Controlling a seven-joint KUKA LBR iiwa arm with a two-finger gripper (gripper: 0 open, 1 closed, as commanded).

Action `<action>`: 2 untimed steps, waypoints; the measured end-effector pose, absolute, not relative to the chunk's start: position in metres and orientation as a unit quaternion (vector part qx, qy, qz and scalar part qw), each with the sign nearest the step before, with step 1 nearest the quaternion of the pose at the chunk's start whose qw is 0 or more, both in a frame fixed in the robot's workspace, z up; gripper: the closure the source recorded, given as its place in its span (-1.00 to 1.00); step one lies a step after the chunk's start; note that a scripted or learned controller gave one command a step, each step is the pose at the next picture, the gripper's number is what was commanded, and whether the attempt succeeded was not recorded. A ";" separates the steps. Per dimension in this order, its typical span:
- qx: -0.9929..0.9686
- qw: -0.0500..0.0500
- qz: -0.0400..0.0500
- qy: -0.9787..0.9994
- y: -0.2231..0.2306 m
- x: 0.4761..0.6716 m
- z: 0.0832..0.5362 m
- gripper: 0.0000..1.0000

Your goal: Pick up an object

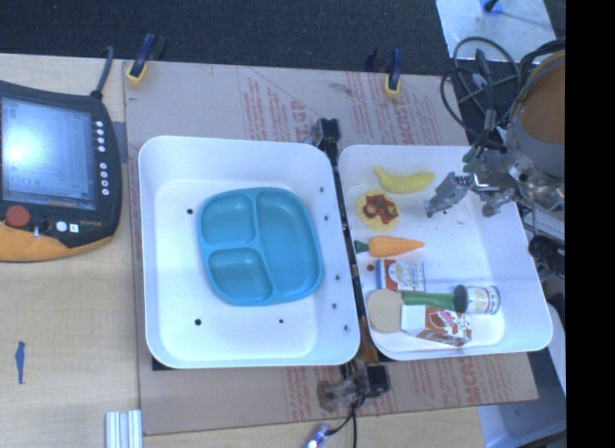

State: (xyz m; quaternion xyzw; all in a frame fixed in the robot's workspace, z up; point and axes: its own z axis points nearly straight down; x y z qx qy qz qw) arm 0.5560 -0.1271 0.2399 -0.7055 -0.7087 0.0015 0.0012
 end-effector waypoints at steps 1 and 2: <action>-0.706 0.001 0.002 -0.708 -0.101 0.534 0.129 -1.00; -0.706 0.001 0.002 -0.709 -0.105 0.605 0.091 -1.00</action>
